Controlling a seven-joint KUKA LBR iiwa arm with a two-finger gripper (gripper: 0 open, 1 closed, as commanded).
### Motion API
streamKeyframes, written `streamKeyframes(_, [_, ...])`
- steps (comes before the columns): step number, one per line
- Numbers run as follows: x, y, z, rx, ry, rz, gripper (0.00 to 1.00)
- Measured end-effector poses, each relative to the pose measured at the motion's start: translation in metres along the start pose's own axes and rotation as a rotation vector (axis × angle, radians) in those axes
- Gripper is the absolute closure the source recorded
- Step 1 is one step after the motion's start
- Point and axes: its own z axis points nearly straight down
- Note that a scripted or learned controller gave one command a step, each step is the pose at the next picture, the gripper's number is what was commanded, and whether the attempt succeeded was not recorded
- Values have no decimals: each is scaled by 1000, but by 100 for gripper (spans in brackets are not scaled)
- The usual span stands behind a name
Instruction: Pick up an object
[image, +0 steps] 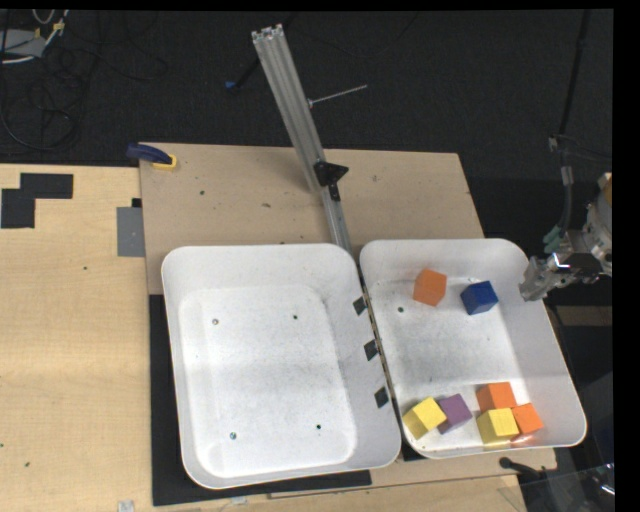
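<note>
While nothing is gripped yet, target: small blue cube (479, 297), right white bin (470, 350).
Bearing: cube lies just left of end effector (537, 279), inside the rim.
Axis: cube, none.
Arm: reaches in from right, end effector over the bin's right edge.
Grip state: can't tell.

A single fixed camera looks down on the counter (300, 190) from above at a slant, far enough off to take in both white bins whole. The left bin (190, 270) sits near the middle of the view, the right bin (560, 400) toward the right and lower edge. Dark floor fills the top of the frame beyond the counter's far edge. The end effector (535, 280) enters at the right edge, beside the right bin's far corner.
</note>
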Motion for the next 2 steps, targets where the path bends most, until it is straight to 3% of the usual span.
streamKeyframes(2, [111,-19,15,9,5,-2,100])
